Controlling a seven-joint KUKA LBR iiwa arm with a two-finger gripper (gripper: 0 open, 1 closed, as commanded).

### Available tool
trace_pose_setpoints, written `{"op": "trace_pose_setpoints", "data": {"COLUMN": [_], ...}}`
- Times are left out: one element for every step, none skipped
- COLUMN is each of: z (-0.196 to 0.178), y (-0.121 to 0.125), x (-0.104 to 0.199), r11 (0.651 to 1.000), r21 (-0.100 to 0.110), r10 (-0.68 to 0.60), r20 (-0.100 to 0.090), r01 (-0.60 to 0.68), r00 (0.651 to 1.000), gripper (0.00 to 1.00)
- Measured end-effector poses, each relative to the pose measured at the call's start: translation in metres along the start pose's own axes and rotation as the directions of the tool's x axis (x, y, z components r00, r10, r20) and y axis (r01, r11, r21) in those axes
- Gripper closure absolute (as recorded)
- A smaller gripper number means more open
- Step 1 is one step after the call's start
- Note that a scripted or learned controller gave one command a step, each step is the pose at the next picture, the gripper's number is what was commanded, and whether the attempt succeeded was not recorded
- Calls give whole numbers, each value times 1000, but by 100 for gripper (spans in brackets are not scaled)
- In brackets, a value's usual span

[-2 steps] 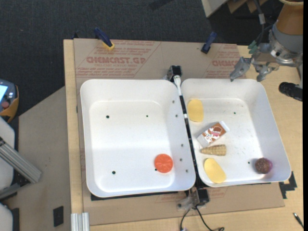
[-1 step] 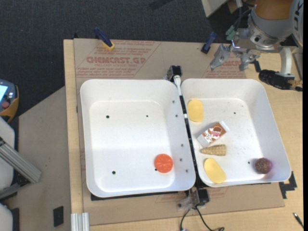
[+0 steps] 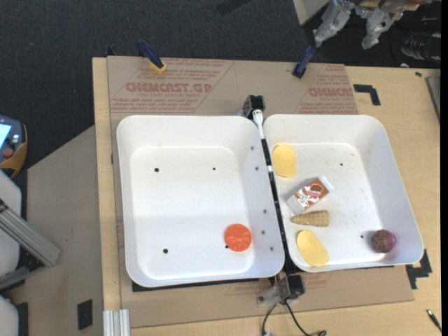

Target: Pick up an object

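The things to pick from lie mostly in the right bin (image 3: 392, 161). A pale yellow oval piece (image 3: 283, 160) sits close to that bin's left wall, and below it a small red and white packet (image 3: 309, 194) lies tilted near the middle. Just under the packet is a tan cone (image 3: 311, 219), lying on its side, and a second yellow piece (image 3: 312, 248) rests near the front rim. A dark purple ball (image 3: 383, 241) sits alone in the front right corner, close to the sloping wall. The back half of this bin's floor is bare.

In the left bin (image 3: 133, 187), an orange ball (image 3: 238, 237) lies near the front right corner, with wide open floor around it on the other sides.

The gripper (image 3: 355, 22) hangs high beyond the back edge of the bench, well apart from everything, its two fingers (image 3: 331, 21) spread with nothing between them.
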State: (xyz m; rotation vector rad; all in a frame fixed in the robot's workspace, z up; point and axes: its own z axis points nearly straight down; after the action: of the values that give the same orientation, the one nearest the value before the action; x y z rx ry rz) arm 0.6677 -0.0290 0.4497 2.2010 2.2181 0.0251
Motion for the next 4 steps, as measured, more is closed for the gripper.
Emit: {"op": "trace_pose_setpoints", "data": {"z": [1, -79, -89, -90], "y": [-1, -46, -93, -168], "x": [-3, -2, -18, -27], "r11": [1000, 1000, 1000, 1000], "r21": [17, 11, 25, 25], "r10": [6, 7, 9, 10], "r20": [2, 0, -1, -1], "r01": [-6, -7, -9, -10], "r00": [1000, 1000, 1000, 1000], "gripper": [100, 100, 100, 100]}}
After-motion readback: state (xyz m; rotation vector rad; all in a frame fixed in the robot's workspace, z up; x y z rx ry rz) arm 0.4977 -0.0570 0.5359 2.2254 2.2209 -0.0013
